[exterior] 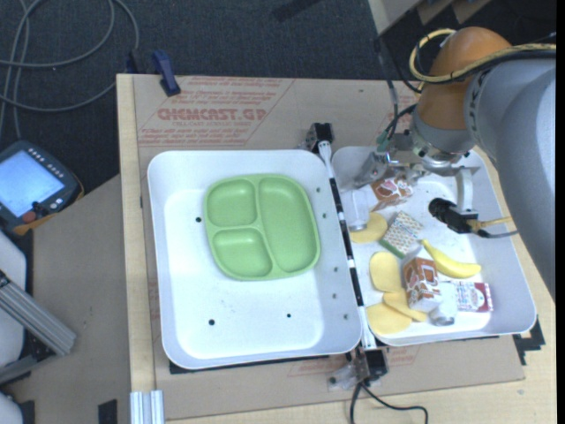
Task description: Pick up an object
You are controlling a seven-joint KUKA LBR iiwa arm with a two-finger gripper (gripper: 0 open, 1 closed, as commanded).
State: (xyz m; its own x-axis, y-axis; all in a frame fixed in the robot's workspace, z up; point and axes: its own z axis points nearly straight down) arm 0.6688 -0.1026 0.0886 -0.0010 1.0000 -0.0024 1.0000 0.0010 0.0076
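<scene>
While the end effector [388, 168] hovers low over the red-white packet [391, 190] at frame right, we cannot tell its grip; next we need a clean close.

This is a robotics lab. A plywood worktop [265, 104] stamped with a maker's name stands on dark carpet [229, 16], with loose cables [62, 42] trailing at the upper left. A handheld control pendant [31, 188] with a lit screen sits at the left edge, and aluminium framing [35, 316] crosses the lower left.
</scene>
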